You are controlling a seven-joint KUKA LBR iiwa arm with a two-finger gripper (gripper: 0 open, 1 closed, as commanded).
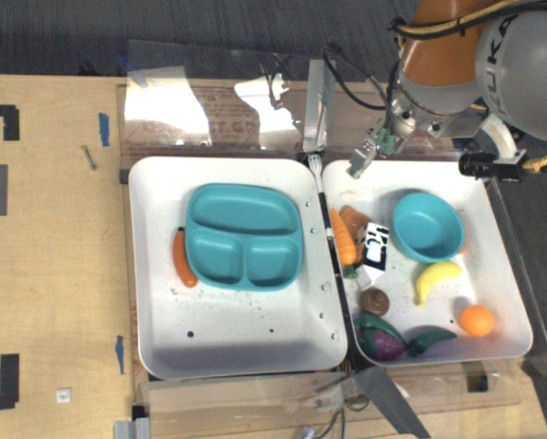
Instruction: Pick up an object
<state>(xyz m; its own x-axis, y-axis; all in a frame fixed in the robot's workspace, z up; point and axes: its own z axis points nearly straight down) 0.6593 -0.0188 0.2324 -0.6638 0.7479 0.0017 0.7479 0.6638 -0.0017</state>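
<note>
Landmark: the teal bowl [427, 226] in the right bin [507, 273].

Nearest the camera, at that bin's front edge and below the bowl, lies a purple eggplant [383, 342] with a dark green piece [431, 338] just beside it on the right. An orange [477, 320] sits below and right of the bowl, near the bin's front right corner. A small brown round thing [376, 300] lies below and left of the bowl, just above the eggplant. A banana [434, 280] lies directly below the bowl, close to its rim.

Left of the bowl, a black-and-white block [375, 244] lies nearly touching it. Further left, against the bin's left wall, an orange carrot [344, 241] stands lengthwise, with a brownish piece [354, 218] at its upper end.

In the left bin [155, 245], well left of the bowl, a teal divided plate [244, 236] sits in the middle, and an orange-red carrot-like thing [183, 258] lies along its left side.

Above and left of the bowl, over the right bin's far left corner, hangs the gripper [360, 163], tilted down to the left. Nothing shows between its fingers; how far they stand apart cannot be told. The arm [479, 39] rises above and right of the bowl.
</note>
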